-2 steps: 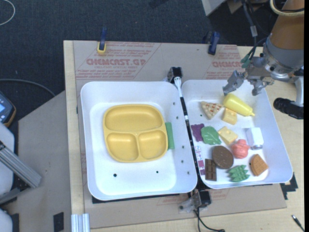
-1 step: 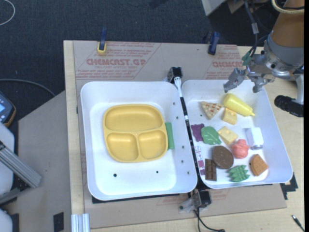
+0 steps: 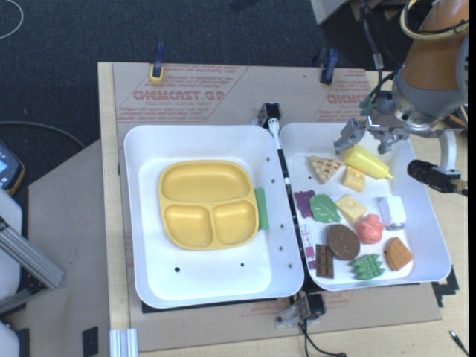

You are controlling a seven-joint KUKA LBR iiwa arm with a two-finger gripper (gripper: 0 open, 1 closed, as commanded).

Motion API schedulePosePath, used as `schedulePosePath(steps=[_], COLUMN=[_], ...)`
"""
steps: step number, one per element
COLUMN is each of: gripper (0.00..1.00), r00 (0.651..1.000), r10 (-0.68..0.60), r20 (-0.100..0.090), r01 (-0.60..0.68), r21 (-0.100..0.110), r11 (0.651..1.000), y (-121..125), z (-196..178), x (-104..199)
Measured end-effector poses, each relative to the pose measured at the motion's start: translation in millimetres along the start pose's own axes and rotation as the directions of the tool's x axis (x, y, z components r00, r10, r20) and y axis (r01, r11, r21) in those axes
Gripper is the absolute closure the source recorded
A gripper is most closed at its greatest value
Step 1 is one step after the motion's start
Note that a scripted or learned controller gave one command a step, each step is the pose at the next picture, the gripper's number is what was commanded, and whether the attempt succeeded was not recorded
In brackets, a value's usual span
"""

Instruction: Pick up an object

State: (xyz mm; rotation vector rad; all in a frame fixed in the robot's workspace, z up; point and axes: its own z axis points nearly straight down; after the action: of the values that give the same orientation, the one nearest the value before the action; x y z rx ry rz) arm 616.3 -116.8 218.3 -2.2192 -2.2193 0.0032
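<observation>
The right bin (image 3: 431,222) holds several toy foods. A yellow banana-like piece (image 3: 368,162) lies near its back edge. My gripper (image 3: 368,140) hangs just above and behind that piece, open, its two grey fingers (image 3: 348,138) spread to either side. Nothing sits between them. A pizza slice (image 3: 325,168) and a small yellow cheese block (image 3: 354,178) lie just left of and below the yellow piece.
Further forward in the right bin lie a purple piece (image 3: 303,201), green leaf (image 3: 324,208), pink item (image 3: 370,229), white item (image 3: 392,210), brown disc (image 3: 343,242), chocolate bar (image 3: 324,259) and orange waffle (image 3: 398,253). The left bin (image 3: 141,199) holds a yellow divided plate (image 3: 207,203) and a green strip (image 3: 261,208).
</observation>
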Motion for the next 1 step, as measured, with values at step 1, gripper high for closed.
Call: schedulePosePath(steps=[1], gripper=[0.00], r00=[1.000], r10=[0.000], r20=[0.000], r01=[0.000], r21=[0.000], r11=[1.000], y=[5.3], z=[58.6], x=[-4.6])
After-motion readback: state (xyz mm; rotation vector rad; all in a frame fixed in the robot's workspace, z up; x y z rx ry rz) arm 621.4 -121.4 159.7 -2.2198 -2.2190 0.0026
